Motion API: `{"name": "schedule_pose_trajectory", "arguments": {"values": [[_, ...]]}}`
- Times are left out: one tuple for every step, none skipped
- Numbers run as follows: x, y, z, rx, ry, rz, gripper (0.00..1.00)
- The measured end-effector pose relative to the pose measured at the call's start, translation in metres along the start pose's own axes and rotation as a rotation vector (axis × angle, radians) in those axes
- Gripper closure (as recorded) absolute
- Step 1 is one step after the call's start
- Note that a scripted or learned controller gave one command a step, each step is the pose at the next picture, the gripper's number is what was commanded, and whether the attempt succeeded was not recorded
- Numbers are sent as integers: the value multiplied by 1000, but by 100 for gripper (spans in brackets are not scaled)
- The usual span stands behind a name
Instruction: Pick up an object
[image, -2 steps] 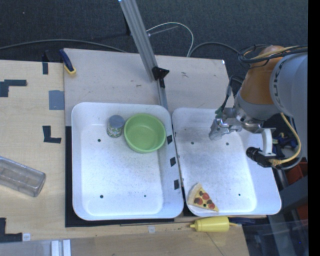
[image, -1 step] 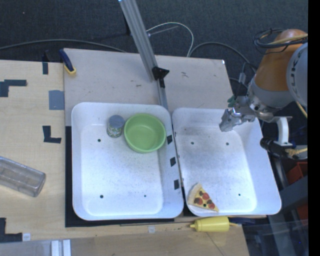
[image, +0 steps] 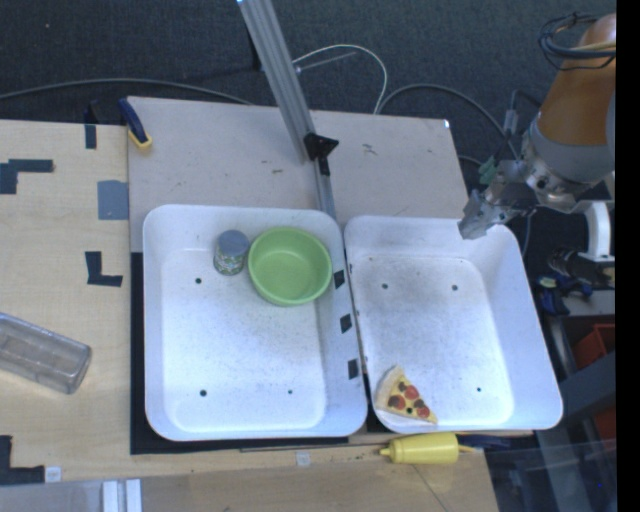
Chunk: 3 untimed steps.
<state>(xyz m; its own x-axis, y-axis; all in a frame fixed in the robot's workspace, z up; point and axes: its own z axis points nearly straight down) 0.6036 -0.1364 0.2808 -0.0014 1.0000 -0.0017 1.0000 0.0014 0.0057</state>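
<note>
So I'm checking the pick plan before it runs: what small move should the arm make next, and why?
Probably swing the hand inward and toward the near-left corner of the right white bin, stopping above the pizza-slice toy. The hand sits over that bin's far right rim with nothing between it and the slice, the nearest object.

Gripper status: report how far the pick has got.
Nothing looks done: the green bowl and small can sit in the left bin, the pizza slice in the right bin. The gripper hovers by the right bin's far corner, carrying nothing visible. Approach, grasp and lift remain.
</note>
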Motion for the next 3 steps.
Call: {"name": "schedule_pose_trajectory", "arguments": {"values": [[62,-7,10,7,3,-5,100],[112,-10,31,9,3,-5,100],[169,-7,46,10,3,-5,100]]}}
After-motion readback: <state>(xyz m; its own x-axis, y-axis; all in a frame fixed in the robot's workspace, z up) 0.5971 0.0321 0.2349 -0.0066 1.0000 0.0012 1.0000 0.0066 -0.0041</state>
